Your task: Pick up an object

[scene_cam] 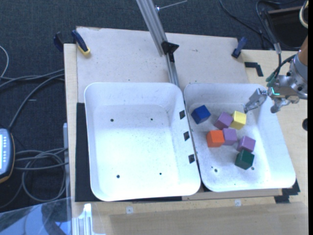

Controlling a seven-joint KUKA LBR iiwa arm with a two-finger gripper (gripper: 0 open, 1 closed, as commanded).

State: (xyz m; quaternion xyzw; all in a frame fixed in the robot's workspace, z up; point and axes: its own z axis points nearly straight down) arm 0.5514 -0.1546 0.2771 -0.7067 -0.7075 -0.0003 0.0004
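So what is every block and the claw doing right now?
claw: above the right bin's far right corner, holding nothing
blue block: lying alone in the right bin
yellow block: against a purple one
orange block: touching a purple block
green block: below a purple block
left bin: sitting beside the right bin

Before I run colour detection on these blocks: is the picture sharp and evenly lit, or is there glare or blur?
Camera view: lighting is soft and even, shadows faint; the left bin looks bright, near washed out, without hard glare; blocks such as the blue cube and yellow cube read clearly; the gripper is slightly soft at the frame's right edge.
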